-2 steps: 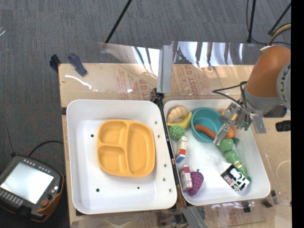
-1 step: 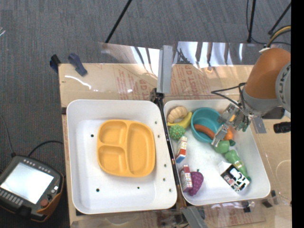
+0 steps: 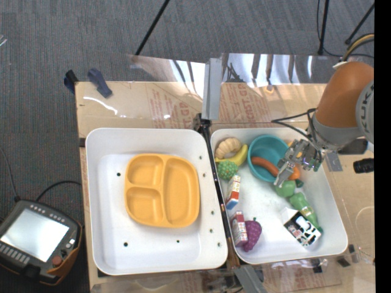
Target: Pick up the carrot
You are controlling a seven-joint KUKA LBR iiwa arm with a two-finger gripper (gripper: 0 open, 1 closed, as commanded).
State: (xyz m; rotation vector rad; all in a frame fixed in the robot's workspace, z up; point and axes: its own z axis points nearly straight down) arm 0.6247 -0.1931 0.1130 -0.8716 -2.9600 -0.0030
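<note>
Grapes (image 3: 253,231) low in bin; gripper (image 3: 287,171) beside carrot (image 3: 266,163).

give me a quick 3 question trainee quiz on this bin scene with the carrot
1. True or false: the carrot lies in the teal bowl.
2. Which bin holds the yellow divided plate? A) left bin B) right bin
3. Fill in: the gripper hangs at the bowl's ____ rim in the camera view.

Key: 1 true; 2 A; 3 right. The gripper sits just beside the carrot's end, and nothing shows between its fingers.
</note>
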